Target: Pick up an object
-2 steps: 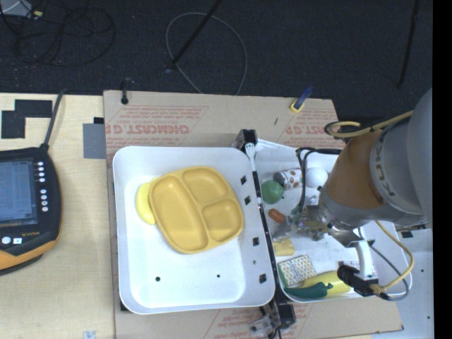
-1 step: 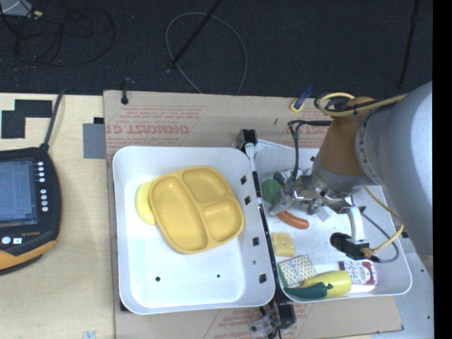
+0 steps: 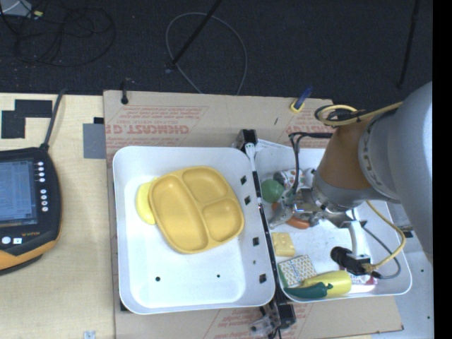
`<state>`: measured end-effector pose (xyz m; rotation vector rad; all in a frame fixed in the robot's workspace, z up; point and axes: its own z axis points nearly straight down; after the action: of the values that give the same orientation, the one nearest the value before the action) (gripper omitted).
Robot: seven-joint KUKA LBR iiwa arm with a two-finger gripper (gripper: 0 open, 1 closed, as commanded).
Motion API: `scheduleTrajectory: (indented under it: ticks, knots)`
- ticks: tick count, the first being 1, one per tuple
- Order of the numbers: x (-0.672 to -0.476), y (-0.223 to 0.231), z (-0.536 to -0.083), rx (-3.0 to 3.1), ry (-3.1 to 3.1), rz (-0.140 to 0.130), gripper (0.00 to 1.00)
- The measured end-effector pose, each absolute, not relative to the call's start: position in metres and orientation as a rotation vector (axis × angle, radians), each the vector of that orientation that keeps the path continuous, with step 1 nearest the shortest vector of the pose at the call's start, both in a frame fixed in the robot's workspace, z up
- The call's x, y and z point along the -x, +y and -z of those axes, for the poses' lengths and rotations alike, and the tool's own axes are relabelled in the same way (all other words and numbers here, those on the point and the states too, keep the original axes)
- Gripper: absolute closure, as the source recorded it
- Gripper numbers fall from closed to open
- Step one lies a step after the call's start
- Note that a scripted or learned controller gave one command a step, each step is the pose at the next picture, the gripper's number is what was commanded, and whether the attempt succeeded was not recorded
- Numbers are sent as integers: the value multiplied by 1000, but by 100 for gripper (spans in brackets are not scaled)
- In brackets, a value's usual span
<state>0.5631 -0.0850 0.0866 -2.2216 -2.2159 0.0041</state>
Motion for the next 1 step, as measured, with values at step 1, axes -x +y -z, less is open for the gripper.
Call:
scheduleTrajectory:
  ticks: [1]
  knots:
    - [-562, -81, -87, 2217, -2218, -6, 0]
